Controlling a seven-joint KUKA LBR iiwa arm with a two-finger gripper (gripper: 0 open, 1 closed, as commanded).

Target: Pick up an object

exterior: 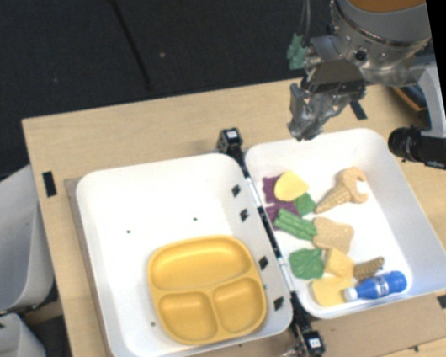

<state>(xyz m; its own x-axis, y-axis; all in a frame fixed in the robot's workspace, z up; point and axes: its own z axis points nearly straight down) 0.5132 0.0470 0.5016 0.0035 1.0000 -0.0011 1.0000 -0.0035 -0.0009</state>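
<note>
My gripper [306,126] hangs above the back edge of the right bin [402,176], with nothing visible between its fingers. Below it in that bin lie several toy foods: a yellow lemon-like piece [289,185] on a purple piece [272,189], an ice cream cone [343,191], a green piece [294,224], a tan cracker [333,235], a second green piece [307,264], yellow cheese pieces [334,278], a brown piece [369,267] and a blue and white bottle [375,287] lying on its side at the front.
The left bin [113,235] holds a yellow divided plate [206,288] at its front right. A black-clipped divider [257,218] runs between the bins. Bare wooden bench [154,126] lies behind both bins.
</note>
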